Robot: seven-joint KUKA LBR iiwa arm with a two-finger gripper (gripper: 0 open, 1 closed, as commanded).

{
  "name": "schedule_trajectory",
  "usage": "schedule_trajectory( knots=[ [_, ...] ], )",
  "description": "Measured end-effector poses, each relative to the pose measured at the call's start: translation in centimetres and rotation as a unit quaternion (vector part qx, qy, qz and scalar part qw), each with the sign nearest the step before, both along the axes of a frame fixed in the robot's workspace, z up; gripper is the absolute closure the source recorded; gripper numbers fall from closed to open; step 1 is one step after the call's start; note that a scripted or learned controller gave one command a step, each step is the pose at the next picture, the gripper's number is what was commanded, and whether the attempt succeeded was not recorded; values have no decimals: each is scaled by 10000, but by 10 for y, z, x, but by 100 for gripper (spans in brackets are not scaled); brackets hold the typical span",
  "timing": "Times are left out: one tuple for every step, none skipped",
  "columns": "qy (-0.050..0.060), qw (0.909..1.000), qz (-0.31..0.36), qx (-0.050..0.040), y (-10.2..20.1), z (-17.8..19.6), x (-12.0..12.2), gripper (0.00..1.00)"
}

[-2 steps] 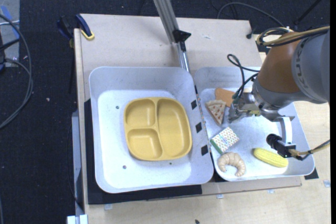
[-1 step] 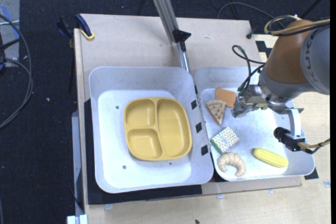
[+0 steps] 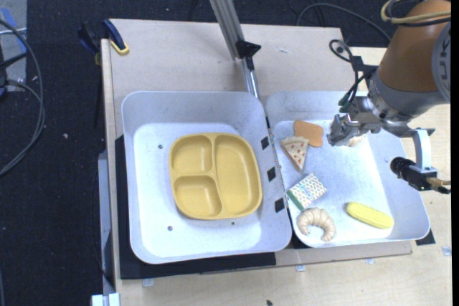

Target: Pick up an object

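The jaws of the grey gripper (image 3: 347,134) hang over the right white bin (image 3: 401,226), beside the orange wedge-shaped toy (image 3: 309,131); their opening I cannot tell.

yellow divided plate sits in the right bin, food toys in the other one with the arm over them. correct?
Not quite. The yellow divided plate sits in the left bin, as the camera view shows. The food toys, such as the croissant and corn cob, lie in the right bin, with the gripper over them.

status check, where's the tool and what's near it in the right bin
Tool low over right bin, upper part. Orange piece and pizza slice just to its left, untouched. Croissant, corn, checkered packet lie nearer the front, nothing blocking.
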State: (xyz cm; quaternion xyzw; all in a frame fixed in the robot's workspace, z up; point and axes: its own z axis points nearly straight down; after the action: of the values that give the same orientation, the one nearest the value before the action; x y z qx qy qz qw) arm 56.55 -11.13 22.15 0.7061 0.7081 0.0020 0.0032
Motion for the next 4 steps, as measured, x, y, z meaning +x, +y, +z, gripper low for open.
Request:
schedule_trajectory(
  knots=[
    [13,10000,0,0,0,33,1,100],
    [43,10000,23,16,53,17,2,100],
    [37,10000,22,16,98,18,4,100],
    [39,10000,28,14,152,6,11,100]
  ],
)
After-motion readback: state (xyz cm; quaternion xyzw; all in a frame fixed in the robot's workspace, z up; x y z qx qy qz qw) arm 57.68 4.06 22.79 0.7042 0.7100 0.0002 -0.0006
